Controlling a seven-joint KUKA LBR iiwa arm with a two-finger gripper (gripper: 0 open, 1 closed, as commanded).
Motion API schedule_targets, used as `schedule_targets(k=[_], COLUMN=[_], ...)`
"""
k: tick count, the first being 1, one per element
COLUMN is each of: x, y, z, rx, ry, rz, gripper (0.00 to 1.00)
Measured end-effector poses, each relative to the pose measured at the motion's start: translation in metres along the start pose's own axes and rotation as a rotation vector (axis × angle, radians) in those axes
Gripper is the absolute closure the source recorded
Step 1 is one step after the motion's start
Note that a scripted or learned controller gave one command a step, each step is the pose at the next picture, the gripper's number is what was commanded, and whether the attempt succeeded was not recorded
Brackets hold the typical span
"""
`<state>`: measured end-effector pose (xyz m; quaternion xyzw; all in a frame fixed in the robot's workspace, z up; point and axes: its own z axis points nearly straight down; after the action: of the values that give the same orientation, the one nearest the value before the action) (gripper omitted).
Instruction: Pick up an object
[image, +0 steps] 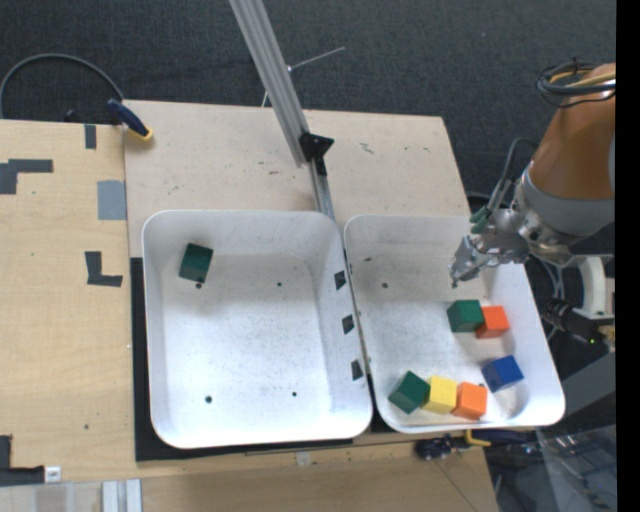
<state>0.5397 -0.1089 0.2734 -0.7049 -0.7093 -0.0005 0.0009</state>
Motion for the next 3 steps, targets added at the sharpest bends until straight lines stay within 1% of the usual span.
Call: schedule_targets(k=[1, 3], x=[0.048, 0.153], y=[0.028, 0.049], z=[0.004, 0.007], rx=[0.0, 0.001], ry=[-0.002, -0.002], rz=[0.0, 0.0], gripper=[1.0, 1.0])
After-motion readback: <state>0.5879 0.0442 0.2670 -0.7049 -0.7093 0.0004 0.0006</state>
